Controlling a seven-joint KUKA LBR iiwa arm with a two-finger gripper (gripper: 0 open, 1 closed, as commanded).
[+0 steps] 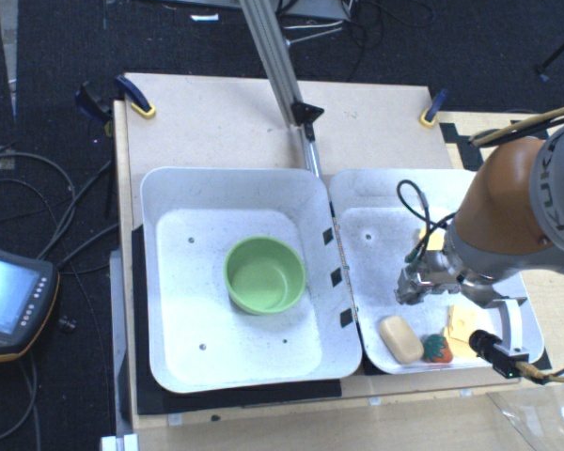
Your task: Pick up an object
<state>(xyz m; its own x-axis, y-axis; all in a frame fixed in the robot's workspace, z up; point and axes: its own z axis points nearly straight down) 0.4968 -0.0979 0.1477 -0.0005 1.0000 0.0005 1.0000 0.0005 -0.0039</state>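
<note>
My gripper (410, 289) hangs low over the middle of the right bin (376, 195), just above and slightly right of a tan oval block (400, 338) near the bin's front wall. A small red and green object (437, 348) lies right of the block, with a yellow flat piece (462, 327) beside it, partly under the arm. Another yellow piece (435, 241) peeks out behind the wrist. A green bowl (265, 274) stands upright in the middle of the left bin (169, 195). Nothing shows between the gripper's tips.
A slanted metal pole (273, 54) rises from the bench behind the bins. Black cable (415, 203) loops off the wrist over the right bin. Clamps sit at the bench's back corners. A tablet (9, 299) lies off the bench at left.
</note>
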